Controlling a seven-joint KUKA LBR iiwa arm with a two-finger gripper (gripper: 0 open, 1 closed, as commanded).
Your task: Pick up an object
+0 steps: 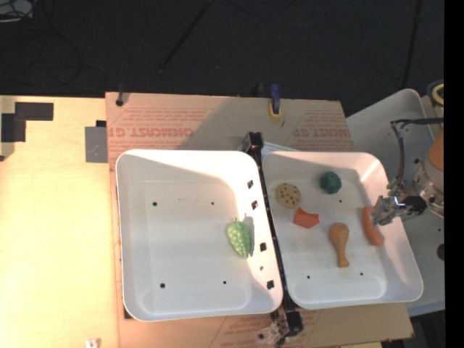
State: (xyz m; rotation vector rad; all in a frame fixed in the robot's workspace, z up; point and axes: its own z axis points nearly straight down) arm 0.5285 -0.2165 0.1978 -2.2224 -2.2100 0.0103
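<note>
Right bin (391, 285): sausage (373, 228) beside gripper (386, 210).

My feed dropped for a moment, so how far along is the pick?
Nothing looks lifted yet. The hand sits low at the right bin's right side, right at the orange carrot-shaped toy; whether it grips the toy is unclear. Cookie, red piece, drumstick and teal ball lie untouched. Securing a grasp and raising remain.
</note>
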